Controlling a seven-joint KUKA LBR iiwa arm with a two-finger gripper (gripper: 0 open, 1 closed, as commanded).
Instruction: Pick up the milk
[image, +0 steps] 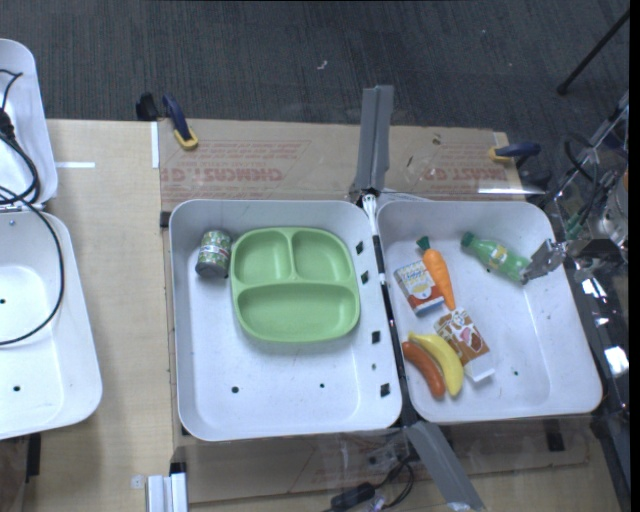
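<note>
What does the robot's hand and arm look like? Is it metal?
The hand looks small, grey and metallic, tapering like a wedge. The arm behind it is dark and hard to make out at the edge, with thin black cables looping above it.

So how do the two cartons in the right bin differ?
The upper carton is white with a blue and orange print and touches the carrot. The lower carton is longer, brown and red printed, and lies beside the banana. Both lie flat in the right bin. Which is milk is unclear.

Grey metal end effector (545, 260) with dark cabling behind it at the wrist
</note>
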